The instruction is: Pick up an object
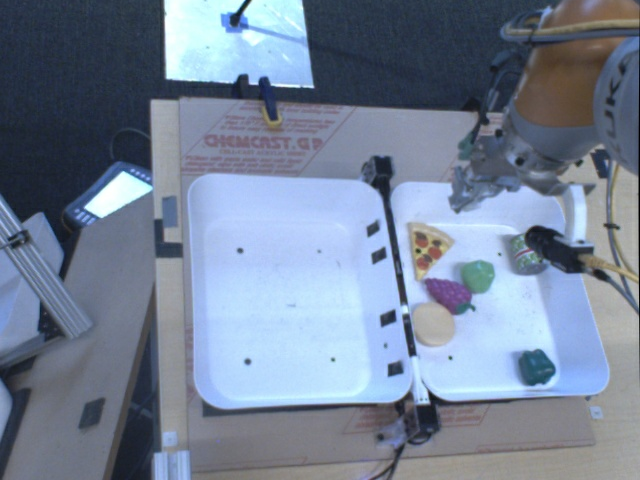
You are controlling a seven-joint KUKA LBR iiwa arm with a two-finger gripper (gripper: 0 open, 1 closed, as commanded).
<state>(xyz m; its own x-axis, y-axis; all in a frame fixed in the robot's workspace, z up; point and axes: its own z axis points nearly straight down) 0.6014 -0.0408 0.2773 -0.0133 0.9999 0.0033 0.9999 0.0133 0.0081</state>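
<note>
My gripper (468, 196) hangs over the far edge of the right bin (575, 313), above and behind the toys. Below it lies a pizza slice (430, 248). Further toward the front are a light green piece (478, 275), a purple grape bunch (450, 294) and a tan round disc (434, 325). A small green-labelled can (522, 254) stands by the right wall. A dark green pepper (536, 367) sits near the front right corner. I see nothing held in the gripper.
The left bin (290, 288) sits beside the right one, with a black-clipped divider (392, 268) between them. Both rest on a cardboard sheet (270, 138). A shiny metal plate (238, 28) lies behind it.
</note>
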